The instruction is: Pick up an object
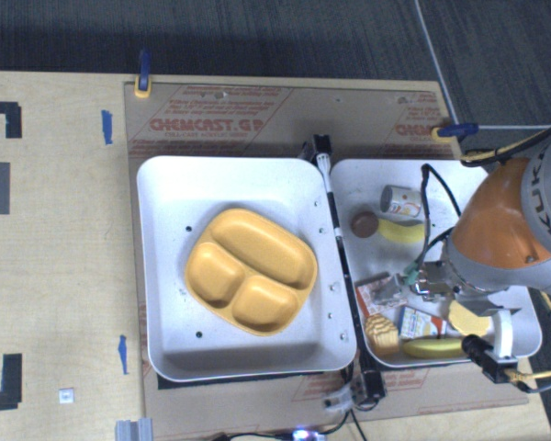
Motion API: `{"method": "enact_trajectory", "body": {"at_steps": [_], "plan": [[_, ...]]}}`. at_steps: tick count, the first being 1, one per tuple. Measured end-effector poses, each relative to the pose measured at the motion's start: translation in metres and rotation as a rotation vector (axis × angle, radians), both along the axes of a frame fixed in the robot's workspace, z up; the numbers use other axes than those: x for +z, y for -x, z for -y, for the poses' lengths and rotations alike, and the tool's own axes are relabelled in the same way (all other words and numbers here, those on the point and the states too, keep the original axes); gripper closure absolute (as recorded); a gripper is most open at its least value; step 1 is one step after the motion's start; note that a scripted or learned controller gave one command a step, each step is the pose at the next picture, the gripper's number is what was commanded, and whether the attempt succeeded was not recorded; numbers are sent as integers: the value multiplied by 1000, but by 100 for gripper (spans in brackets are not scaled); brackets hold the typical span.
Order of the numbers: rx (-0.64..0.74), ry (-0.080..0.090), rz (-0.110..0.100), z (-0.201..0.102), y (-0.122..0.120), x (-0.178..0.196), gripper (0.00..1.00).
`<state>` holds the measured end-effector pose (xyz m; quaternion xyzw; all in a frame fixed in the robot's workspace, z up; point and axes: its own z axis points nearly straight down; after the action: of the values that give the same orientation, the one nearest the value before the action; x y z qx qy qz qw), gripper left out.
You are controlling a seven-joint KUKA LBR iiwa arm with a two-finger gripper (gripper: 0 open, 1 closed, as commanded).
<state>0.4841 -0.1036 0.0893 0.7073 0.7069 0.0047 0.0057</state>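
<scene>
My gripper (pixel 424 279) hangs low over the middle of the right bin (pixel 349 184), at the end of the grey arm with the orange band (pixel 503 220). Just left of it lies a crinkled snack packet (pixel 378 289). Below it are a small white carton (pixel 413 322), a yellow banana (pixel 433 345) and a brown waffle-like piece (pixel 381 331). A yellow wedge (pixel 468 320) lies to the lower right. Farther back sit a small white can (pixel 402 200), a brown round piece (pixel 365 221) and another yellow banana (pixel 402 234). The arm hides part of the bin's right side.
The left bin (pixel 156 246) holds a yellow three-compartment plate (pixel 250 269). A black divider strip (pixel 335 246) runs between the bins. Cables (pixel 438 191) loop off the arm above the right bin. Blue clamps (pixel 143 72) sit at the board's back corners.
</scene>
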Motion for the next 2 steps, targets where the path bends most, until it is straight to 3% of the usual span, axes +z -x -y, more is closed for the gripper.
{"method": "enact_trajectory", "body": {"at_steps": [1,2], "plan": [[2,-3,4,-1,-2,11,100],[1,0,-7,-10,-53,1,100]]}}
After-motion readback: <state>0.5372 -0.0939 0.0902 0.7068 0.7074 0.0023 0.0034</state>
